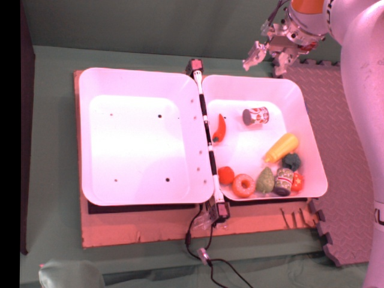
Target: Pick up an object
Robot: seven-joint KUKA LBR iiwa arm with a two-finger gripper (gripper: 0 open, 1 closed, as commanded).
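Observation:
The right bin (300, 101) holds several small objects. A red chili (219, 128) lies near its left wall and a small can (256, 116) lies on its side near the middle. A yellow bottle (280, 147), a dark green lump (292, 161), a red ball (226, 174), a ring donut (243, 185), a green pear-like fruit (264, 180), a small jar (283, 182) and an orange-red piece (297, 182) crowd the front. My gripper (267, 57) hangs high above the bin's far rim, open, with nothing between its fingers.
The left bin (90, 131) stands beside the right one, split from it by a black-and-white bar (206, 125). A cable (207, 260) trails off the front. Grey foam matting (342, 137) lies to the right, under the arm.

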